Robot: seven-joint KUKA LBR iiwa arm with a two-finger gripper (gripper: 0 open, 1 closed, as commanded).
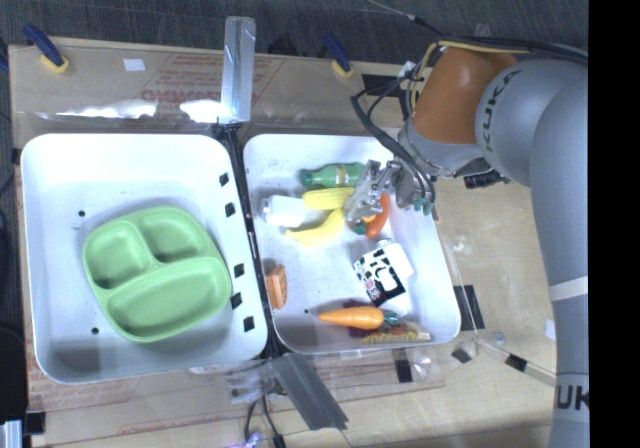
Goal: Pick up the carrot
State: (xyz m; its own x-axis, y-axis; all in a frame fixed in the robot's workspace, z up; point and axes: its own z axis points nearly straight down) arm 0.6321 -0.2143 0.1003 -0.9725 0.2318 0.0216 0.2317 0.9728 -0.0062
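Two white bins (40,236) sit side by side on our bench. Our gripper (366,204) hangs in the right bin beside a banana (318,226), jaws unclear. Well apart, the carrot (352,317) lies near the front wall.

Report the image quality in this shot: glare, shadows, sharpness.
Camera view: glare whitens the clear sheet behind the left bin; soft shadow darkens the green tray's lower edge; the carrot reads fairly sharp, the gripper is murky; lighting is otherwise even.
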